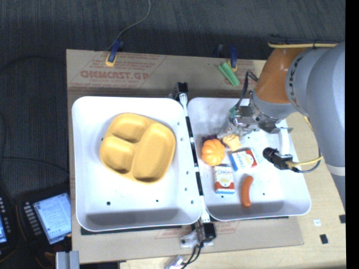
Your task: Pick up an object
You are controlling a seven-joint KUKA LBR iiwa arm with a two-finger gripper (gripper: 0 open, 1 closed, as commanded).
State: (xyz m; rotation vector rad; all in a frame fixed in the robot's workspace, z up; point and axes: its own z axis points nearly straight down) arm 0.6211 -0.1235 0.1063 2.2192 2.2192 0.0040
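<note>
In the right bin (291, 206), nearest the camera, a red sausage (246, 190) and small carton (224, 180) lie; beyond them sits the orange pumpkin (212, 151). My gripper (234, 129) hangs just past it; I cannot tell its state.

This looks like a robotics lab. A robot arm (314, 94) reaches over two white bins (84, 206) on a cardboard-covered bench (140, 72) clamped at its far edge, with loose cables (137, 15) across dark carpet (45, 27) and a small screen (53, 214) beside the bench's near left corner.
</note>
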